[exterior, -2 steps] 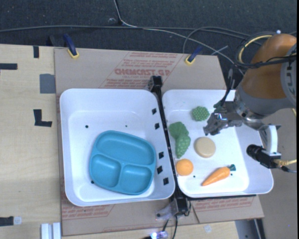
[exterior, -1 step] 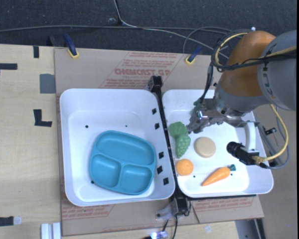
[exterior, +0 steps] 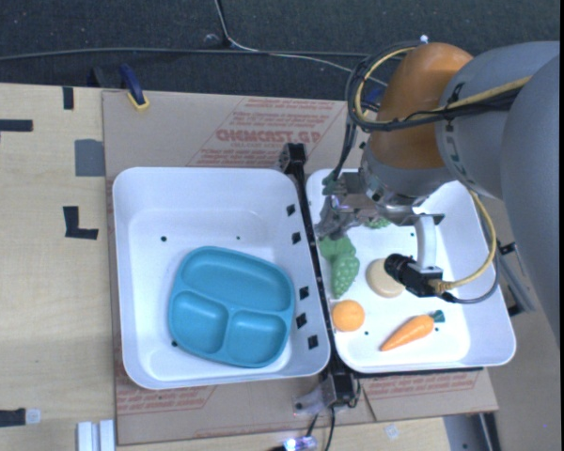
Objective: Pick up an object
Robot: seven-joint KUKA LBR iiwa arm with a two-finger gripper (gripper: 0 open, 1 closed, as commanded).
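Note:
My gripper hangs low over the upper left of the right bin, just above a green leafy toy vegetable. Below that vegetable lies a small orange fruit. A toy carrot rests near the bin's front. A pale cream round piece sits right of the green one, partly behind a black fitting on the arm. The arm's grey wrist and orange band cover the bin's upper part.
The left bin holds a blue divided tray. A black divider rail runs between the two bins. Both stand on a cardboard sheet on the wooden bench. Yellow and black cables loop beside the wrist.

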